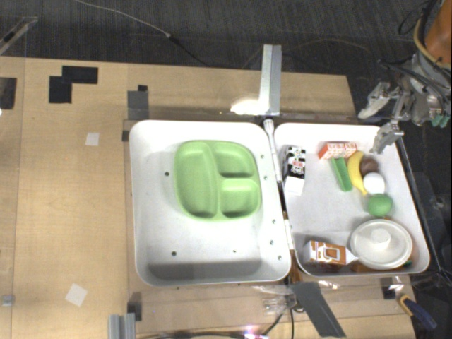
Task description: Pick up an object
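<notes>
Wood bench (63,210), green tray (215,179) L bin, gripper (387,129) nr banana (355,175)

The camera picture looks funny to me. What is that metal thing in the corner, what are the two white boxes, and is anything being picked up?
You are looking down from a camera fixed above a wooden bench. The metal thing at the top right is the end of a robot arm, and its gripper is the part that grabs things. It hangs over the far edge of the right bin, and nothing can be seen in it.

The two white boxes are shallow bins. The left bin has a green divided plate in it. The right one holds toys and food boxes: a black and white carton, a red and white box, a green stick, a banana, a white ball, a green ball, a white bowl and an orange carton.

The robot's job is to pick one up.
</notes>
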### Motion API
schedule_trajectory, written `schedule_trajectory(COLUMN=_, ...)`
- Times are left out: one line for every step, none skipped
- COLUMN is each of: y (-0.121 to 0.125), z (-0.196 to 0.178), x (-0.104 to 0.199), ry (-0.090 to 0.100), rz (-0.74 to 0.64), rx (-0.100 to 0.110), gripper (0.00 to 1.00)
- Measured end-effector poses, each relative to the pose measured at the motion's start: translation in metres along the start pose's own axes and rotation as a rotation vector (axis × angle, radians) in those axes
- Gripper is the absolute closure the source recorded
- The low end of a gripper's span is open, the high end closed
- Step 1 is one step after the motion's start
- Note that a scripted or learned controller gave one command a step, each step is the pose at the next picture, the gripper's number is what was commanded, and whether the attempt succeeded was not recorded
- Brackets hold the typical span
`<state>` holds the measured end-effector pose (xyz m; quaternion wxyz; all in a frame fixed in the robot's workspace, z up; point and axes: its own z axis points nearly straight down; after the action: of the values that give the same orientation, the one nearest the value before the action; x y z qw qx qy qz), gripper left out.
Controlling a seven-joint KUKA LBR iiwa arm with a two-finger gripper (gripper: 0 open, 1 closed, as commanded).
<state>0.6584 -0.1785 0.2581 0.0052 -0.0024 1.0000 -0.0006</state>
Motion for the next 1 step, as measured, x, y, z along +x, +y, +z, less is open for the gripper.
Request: schedule_trajectory(y=-0.0265, z=0.1262, x=0.0203, ry=0.014, rz=0.047, rx=-0.003, gripper=0.0)
